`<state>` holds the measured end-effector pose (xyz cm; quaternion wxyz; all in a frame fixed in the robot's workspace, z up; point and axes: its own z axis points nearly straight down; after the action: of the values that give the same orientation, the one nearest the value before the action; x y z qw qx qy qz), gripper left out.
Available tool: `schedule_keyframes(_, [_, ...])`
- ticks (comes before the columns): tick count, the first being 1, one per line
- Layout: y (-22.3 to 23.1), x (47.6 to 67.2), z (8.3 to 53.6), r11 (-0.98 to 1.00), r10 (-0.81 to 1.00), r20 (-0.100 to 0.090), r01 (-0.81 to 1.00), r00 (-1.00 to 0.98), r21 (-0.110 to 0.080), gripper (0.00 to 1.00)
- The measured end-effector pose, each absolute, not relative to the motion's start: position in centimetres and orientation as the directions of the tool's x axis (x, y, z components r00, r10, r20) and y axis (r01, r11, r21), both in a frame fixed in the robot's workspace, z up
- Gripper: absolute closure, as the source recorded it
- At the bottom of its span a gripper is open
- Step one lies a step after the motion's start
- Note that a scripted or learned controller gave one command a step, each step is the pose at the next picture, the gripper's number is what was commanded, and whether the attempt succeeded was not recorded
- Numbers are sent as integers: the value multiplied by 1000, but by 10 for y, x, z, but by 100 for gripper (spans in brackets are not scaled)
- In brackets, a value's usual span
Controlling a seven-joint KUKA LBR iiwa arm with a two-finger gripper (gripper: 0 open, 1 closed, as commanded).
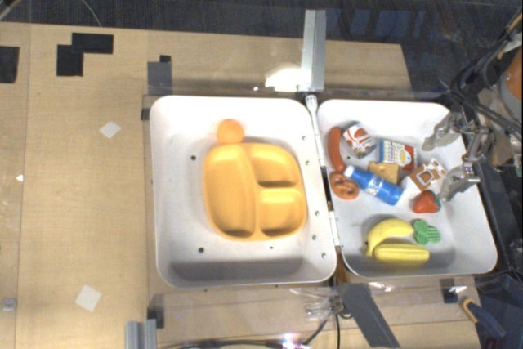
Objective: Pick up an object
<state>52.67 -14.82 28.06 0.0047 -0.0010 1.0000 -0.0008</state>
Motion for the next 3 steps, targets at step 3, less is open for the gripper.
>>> schedule_keyframes(3, [-89, 658, 88, 812, 584, 1, 584, -812, -3, 0])
